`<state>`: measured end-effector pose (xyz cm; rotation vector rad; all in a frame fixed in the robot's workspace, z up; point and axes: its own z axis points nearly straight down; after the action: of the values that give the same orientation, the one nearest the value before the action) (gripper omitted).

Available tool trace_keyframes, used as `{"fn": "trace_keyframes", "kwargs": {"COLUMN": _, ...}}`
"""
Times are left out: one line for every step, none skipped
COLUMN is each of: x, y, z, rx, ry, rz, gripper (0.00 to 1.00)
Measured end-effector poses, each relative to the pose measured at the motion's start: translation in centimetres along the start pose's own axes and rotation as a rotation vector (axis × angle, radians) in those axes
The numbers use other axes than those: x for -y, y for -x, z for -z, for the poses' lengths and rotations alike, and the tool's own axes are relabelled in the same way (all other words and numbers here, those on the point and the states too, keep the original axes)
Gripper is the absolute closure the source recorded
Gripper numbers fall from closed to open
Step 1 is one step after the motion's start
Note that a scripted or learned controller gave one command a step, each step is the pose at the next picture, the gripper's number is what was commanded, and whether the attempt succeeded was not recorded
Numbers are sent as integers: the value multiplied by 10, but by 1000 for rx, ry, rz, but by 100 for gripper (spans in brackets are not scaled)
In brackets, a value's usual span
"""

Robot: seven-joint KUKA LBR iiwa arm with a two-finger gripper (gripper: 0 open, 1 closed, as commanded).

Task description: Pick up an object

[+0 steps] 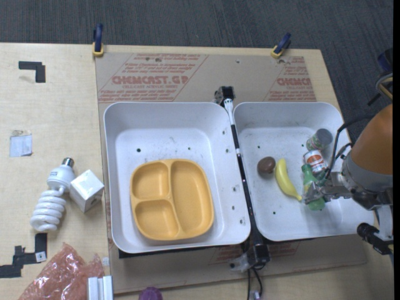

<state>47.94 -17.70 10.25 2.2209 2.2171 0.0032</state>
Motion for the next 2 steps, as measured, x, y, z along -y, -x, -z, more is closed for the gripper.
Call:
{"fn": "trace_keyframes", "kwargs": {"x": -14, "y": -46, "z": 84, "rx": 0, "ry": -2, "rz": 3, "gripper": 100}}
{"fn": "trace_keyframes", "kwargs": {"x": 1, "y": -116, "z": 90, "rx": -1, "ry": -4, "rz": 2, "gripper": 100}}
